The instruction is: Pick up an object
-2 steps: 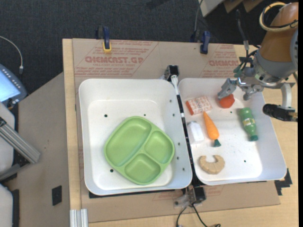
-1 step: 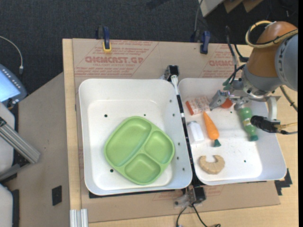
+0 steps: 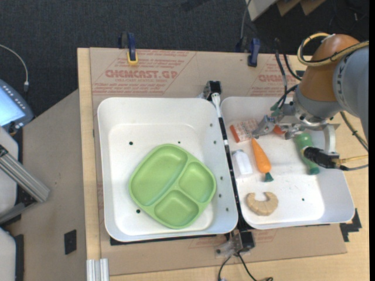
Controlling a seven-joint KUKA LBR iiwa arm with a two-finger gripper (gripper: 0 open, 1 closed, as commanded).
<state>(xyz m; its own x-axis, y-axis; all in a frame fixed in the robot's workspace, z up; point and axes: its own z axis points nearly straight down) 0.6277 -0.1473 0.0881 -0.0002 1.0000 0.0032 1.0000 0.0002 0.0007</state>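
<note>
Nearest the lens, low in the frame: a tan croissant-shaped toy [image 3: 261, 203] lying in the right bin [image 3: 334, 206], close to its near rim. Left of it, a green divided plate [image 3: 171, 184] flat in the left bin [image 3: 111, 157], well apart from the arm. Further up the right bin: a small white block [image 3: 242, 162] against the dividing wall, an orange carrot [image 3: 261, 156] just beside it, an orange-and-white packet [image 3: 243, 129] beyond. At right, a green bottle-like thing [image 3: 307, 151] near the far-side wall. Hand [image 3: 278, 126] low over the bin's upper part, above carrot and packet; spread of it impossible to tell, nothing visibly held. Judged as the approach step, no pick made yet. Next: settling on one thing, probably carrot or packet, and descending square to it. Tight by the divider and back rim; open floor toward the bin's lower right.
</note>
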